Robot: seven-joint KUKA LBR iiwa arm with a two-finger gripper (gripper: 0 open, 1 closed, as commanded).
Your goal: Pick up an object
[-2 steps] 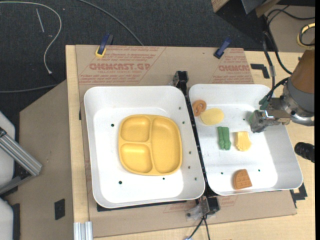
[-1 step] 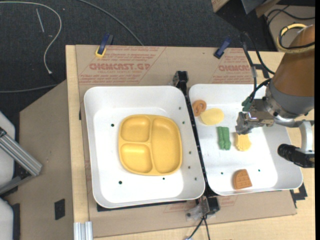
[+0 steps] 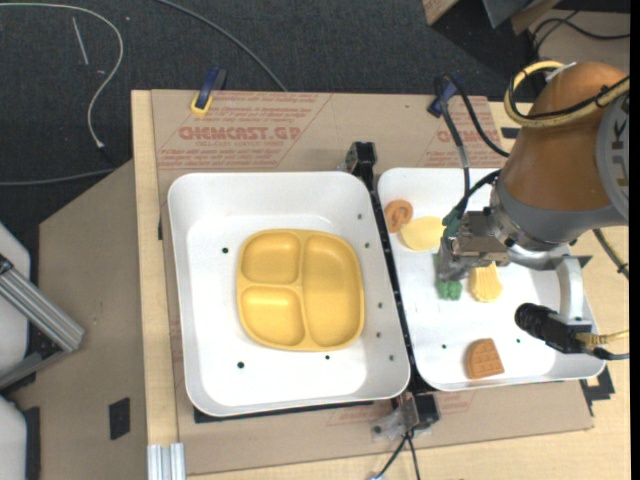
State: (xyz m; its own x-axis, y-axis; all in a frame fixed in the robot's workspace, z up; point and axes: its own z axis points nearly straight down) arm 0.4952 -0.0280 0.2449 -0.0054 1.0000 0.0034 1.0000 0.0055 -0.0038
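In the camera view the left bin (image 3: 200,268), a smooth white tray with rounded corners, holds a glossy yellow plate (image 3: 300,289) moulded into three compartments, while the right bin (image 3: 440,353) carries small toy foods. The gripper (image 3: 452,268) hangs low over the right bin just above a small green piece (image 3: 451,290), and whether it grips anything I cannot tell. Around it lie a pale yellow ridged piece (image 3: 487,285) at three o'clock, a flat yellow disc (image 3: 422,234) and an orange-brown ring (image 3: 399,213) at eleven, and a tan waffle-textured piece (image 3: 484,358) at five.
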